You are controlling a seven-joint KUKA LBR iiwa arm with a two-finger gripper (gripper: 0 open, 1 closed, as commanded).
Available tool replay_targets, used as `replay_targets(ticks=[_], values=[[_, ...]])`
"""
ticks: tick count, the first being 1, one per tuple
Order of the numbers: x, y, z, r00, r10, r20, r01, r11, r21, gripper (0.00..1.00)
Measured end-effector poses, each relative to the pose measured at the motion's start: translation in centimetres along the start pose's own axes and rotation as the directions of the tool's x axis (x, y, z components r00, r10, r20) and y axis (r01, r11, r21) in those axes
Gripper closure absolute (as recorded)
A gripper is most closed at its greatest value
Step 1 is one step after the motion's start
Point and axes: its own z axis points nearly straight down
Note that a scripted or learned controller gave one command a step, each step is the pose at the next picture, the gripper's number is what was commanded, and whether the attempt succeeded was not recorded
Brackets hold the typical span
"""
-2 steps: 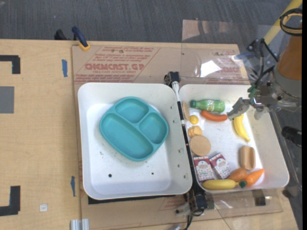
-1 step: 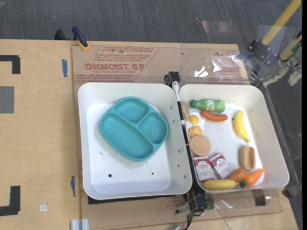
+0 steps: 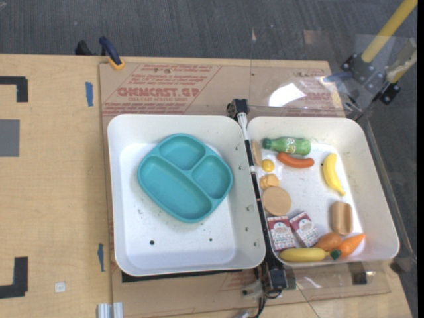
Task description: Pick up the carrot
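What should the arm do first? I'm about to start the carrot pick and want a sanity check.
Probably move in over the right bin toward its near right corner. The carrot lies there, touching an orange fruit and close to the hot dog bun, so a careful descent seems wise.

I have one fixed camera, mounted above the table (image 3: 53, 177) and looking down at a slant from the near edge toward the far floor. It sits far enough back to take in both white bins whole, the left bin (image 3: 122, 244) and the right bin (image 3: 377, 197), side by side, with table margin around them.
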Motion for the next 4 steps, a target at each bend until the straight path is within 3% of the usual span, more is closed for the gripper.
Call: replay_targets(ticks=[1,2,3,4], values=[[0.0,1.0,-9.0,0.971,-0.237,0.007,0.237,0.971,-0.009,0.00],[-0.2,2.3,-8.3,0.850,-0.528,0.007,0.528,0.849,-0.007,0.00],[-0.1,1.5,-5.7,0.589,-0.808,-0.004,0.808,0.589,-0.004,0.00],[0.5,-1.6,11.4,0.370,-0.929,-0.006,0.929,0.370,-0.007,0.00]])
